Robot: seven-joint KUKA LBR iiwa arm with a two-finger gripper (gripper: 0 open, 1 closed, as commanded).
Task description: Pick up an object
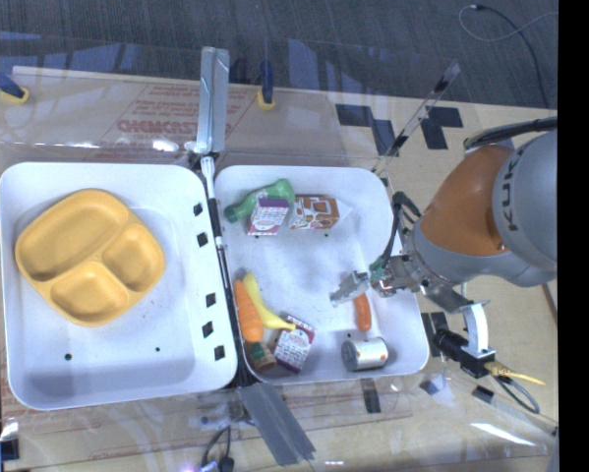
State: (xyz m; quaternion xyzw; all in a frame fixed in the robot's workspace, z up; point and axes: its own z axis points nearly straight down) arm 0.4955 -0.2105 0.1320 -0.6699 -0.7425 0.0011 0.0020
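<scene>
Two shallow white bins stand side by side on the bench (304, 106). The left bin (38, 372) holds one yellow divided tray (89, 254), which lies in its upper left part.

The right bin (373, 187) holds several small things. Near the far wall lie a green toy (260, 199), a small pink carton (268, 216) and a brown carton (315, 212), close together. Along the left wall lie an orange carrot (248, 313) and a yellow banana (263, 308), touching each other, and just below them another small carton (294, 345). A silver can (365, 353) lies on its side near the front right corner, with a small orange carrot piece (363, 312) just above it.

The end effector (356, 283) is low over the right bin, just beside the small carrot piece. Whether its fingers are open or closed I cannot tell, and nothing is seen between them.
</scene>
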